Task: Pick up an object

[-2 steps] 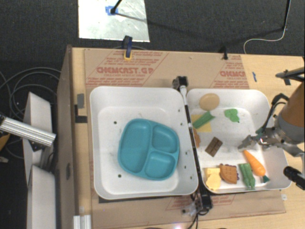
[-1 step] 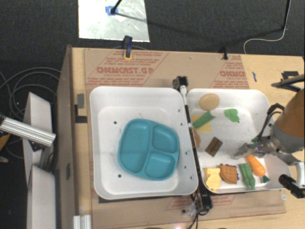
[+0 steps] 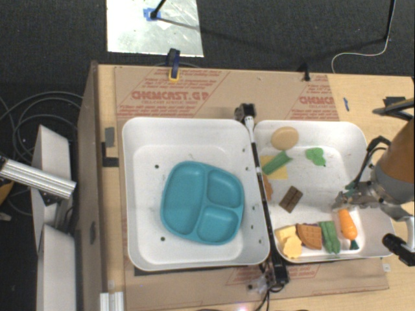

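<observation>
Toys lie in a row along the lower edge of the right-hand shallow white bin (image 3: 355, 131): pale yellow chunky pieces (image 3: 290, 243) at the left, then a brown ridged slab (image 3: 310, 236), a dark green long piece (image 3: 329, 236), and an orange carrot-shaped toy with a green tip (image 3: 348, 225) at the lower right. The carrot lies lengthwise up the frame, just beside the green piece. Just above it sits the gripper (image 3: 345, 203), dark and low over the bin's right side, near the carrot's upper end; whether it is released or clenched cannot be told, and nothing is seen grasped in it. The grey arm with its orange band (image 3: 395, 167) comes in from the right edge of the frame, bent down toward the bin. Higher up the bin lie a dark brown flat rectangle (image 3: 290, 198), a green and yellow wedge (image 3: 275, 162), a small bright green lump (image 3: 315, 155) and a tan round bun (image 3: 284, 137). The left-hand white bin (image 3: 130, 193) bears a teal divided plastic plate (image 3: 202, 201)
</observation>
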Robot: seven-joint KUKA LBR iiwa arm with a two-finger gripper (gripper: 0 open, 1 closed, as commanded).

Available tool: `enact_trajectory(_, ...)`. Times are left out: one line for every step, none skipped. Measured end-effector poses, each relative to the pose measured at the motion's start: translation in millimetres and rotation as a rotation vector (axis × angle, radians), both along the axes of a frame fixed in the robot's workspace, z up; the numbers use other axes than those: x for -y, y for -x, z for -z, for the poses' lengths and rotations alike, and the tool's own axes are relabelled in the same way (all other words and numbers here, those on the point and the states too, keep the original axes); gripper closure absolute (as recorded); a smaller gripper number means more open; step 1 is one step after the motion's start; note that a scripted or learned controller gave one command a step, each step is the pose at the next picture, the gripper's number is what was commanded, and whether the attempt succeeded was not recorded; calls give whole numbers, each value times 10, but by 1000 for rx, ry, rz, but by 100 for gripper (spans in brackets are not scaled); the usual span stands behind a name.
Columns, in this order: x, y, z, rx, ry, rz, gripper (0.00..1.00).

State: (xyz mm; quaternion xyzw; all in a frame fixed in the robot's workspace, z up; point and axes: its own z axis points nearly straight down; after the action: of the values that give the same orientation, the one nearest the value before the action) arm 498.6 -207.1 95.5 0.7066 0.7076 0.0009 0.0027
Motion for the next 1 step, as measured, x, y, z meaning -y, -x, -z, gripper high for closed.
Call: enact_trajectory(-583, -146, -997, 7, -2, -10, 100)
